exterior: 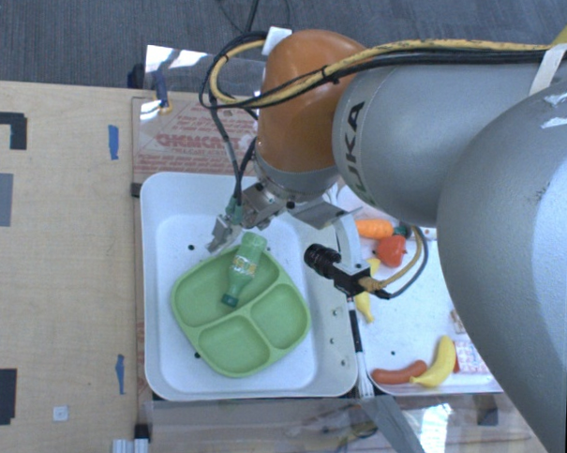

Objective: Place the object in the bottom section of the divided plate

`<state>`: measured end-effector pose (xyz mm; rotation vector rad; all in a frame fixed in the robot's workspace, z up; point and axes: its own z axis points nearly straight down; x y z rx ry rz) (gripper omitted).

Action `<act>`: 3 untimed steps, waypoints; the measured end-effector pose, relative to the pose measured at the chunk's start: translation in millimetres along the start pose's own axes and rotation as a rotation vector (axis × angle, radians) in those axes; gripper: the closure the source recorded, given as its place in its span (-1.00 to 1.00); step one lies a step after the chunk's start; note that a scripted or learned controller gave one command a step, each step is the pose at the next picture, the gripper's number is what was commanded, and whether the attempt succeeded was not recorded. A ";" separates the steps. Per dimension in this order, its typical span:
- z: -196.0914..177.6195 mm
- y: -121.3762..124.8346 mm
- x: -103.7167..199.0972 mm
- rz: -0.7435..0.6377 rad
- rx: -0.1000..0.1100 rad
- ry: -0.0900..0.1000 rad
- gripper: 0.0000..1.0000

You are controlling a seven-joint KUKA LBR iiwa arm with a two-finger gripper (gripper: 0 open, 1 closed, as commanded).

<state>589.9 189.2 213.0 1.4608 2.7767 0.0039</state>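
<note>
Green bottle (pixel 242 269) lies on the divided plate (pixel 289 315), across the upper-left section, not the bottom one. Gripper (pixel 229 226) above it, fingers spread, holding nothing. Risk: round bottle rolls on regrasp.

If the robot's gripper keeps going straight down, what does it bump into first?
Probably the small green bottle lying on the green divided plate, just below the gripper. Depth is hard to judge, so it could touch the plate instead.
</note>
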 end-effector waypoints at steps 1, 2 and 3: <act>12.1 -34.2 -29.8 -0.042 0.004 0.002 -1.00; -15.6 -31.5 -30.7 -0.258 -0.002 -0.001 -1.00; -15.6 -31.6 -30.8 -0.258 -0.001 -0.001 -1.00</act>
